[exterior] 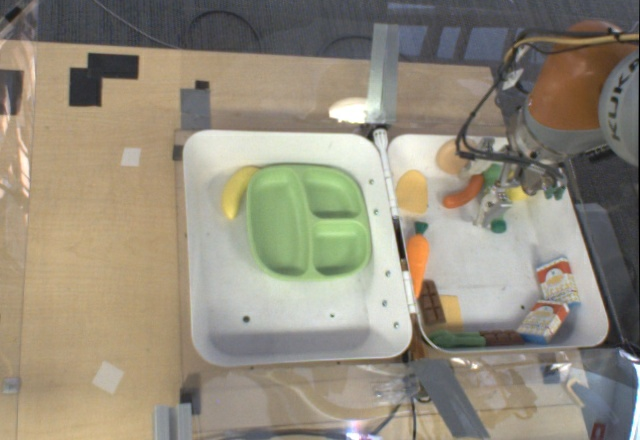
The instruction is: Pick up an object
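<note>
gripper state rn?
Gripper: cannot be told. It sits low in the right white bin, beside the small orange-red sausage-shaped toy; nothing visibly held.

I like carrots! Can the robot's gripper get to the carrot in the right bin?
Probably yes. The carrot lies uncovered by the bin's left wall, nothing on top, and the gripper hovers nearby.

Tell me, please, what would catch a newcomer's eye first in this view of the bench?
Most striking is the bright green divided tray in the left bin, with a yellow banana against its left edge. Next comes the grey arm with its orange band reaching in from the right, its gripper low over the right bin. That bin holds scattered toy food, including a carrot and two small cartons.
</note>
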{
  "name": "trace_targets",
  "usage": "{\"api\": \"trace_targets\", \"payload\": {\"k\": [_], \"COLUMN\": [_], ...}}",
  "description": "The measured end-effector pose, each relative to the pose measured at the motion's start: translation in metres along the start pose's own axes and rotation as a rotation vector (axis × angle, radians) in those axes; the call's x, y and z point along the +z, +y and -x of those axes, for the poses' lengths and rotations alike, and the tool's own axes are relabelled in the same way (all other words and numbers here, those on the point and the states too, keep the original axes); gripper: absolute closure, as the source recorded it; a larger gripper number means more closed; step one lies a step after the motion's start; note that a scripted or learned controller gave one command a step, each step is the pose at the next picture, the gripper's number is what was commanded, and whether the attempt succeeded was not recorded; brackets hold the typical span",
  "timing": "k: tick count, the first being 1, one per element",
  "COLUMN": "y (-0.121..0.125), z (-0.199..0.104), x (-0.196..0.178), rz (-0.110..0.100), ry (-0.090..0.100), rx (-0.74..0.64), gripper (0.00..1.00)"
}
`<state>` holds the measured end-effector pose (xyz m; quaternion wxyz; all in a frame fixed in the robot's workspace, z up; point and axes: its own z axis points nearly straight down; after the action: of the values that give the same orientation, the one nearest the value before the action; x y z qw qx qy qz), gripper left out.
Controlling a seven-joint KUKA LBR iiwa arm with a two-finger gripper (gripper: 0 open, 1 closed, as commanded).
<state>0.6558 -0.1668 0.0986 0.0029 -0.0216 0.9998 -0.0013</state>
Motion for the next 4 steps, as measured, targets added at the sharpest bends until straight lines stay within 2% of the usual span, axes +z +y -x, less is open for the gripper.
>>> {"api": "trace_targets", "payload": {"k": [1,2,3,4], "y": [0.008,0.055,0.056,0.035], "z": [-0.017,0.007,0.014,0.020], "x": [0.010,0.009,-0.007,-0.160], "rz": [0.000,0.001,-0.002,-0.004], "ry": [-0.007,0.014,-0.019,-0.023], "rx": [-0.018,-0.071,-0.073,-0.049], "gripper": [0.00,0.00,1.00,1.00]}}
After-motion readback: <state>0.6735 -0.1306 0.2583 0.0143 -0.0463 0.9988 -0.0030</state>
